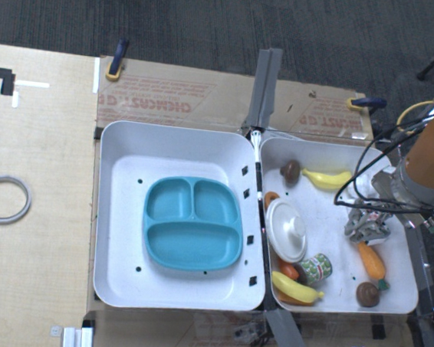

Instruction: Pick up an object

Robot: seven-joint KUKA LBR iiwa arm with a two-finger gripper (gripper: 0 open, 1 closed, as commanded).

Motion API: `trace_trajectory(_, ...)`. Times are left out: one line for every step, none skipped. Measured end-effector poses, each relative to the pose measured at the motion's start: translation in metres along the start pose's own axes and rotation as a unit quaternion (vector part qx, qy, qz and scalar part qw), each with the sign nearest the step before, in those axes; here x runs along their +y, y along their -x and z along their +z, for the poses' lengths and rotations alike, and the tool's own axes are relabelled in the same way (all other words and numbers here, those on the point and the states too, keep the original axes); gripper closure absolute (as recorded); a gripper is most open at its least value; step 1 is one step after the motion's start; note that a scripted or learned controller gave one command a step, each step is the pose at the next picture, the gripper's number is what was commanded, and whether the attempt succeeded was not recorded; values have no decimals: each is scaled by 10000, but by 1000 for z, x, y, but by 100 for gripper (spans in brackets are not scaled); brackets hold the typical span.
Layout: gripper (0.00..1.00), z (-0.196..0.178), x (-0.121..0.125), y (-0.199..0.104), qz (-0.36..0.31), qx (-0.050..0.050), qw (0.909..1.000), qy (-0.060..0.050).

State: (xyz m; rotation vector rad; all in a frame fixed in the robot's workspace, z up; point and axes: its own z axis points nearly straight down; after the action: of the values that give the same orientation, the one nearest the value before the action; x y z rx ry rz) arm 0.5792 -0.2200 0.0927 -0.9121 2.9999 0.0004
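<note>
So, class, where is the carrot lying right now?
The carrot lies in the right bin, near its right wall, just below the hand and above a brown round item.

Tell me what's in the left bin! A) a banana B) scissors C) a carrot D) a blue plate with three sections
D: the blue plate lies in the left bin, while the fruit sits in the right bin.

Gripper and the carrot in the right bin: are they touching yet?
Cannot tell. In the camera view the gripper sits right at the upper end of the carrot, with no plain gap or contact visible between them.
</note>
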Motion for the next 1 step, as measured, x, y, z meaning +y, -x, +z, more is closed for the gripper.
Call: trace_trajectory(0,0,2,1,-7,-3,10000,18)
